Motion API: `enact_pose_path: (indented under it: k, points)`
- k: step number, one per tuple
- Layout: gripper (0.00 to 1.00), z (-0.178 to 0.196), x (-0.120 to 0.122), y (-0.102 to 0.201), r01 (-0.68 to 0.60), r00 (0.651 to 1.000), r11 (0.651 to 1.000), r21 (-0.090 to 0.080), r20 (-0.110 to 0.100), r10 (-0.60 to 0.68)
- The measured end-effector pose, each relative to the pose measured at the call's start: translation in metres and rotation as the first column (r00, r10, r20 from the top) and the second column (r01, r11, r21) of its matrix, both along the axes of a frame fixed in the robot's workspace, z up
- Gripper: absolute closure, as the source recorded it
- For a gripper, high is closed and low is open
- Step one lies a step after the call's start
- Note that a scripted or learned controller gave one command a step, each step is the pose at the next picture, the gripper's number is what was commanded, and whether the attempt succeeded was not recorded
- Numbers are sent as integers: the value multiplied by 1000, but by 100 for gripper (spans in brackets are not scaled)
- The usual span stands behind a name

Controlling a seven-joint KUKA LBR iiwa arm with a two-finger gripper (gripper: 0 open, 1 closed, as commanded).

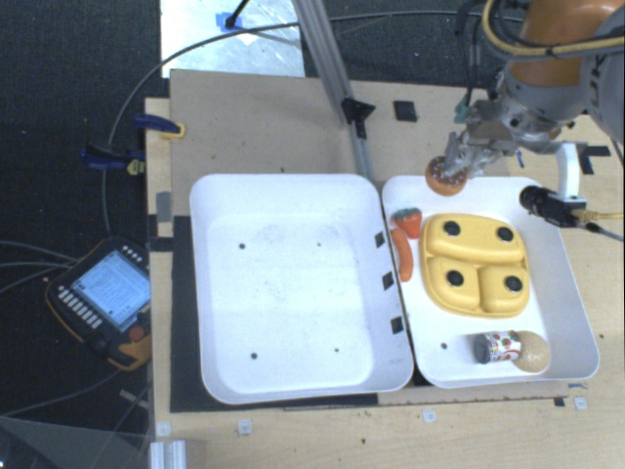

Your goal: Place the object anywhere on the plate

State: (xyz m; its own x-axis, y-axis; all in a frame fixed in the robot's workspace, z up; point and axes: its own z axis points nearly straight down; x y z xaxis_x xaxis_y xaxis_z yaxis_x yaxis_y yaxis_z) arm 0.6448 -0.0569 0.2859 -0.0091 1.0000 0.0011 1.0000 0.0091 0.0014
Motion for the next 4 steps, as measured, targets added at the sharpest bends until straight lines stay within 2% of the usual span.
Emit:
enact_pose_path:
  k: [2, 4]
  points:
    - [100, -15, -40, 102, 0, 1000, 1000, 1, -2, 0]
    - [100, -60, -85, 198, 0, 1000, 1000, 0, -3, 0]
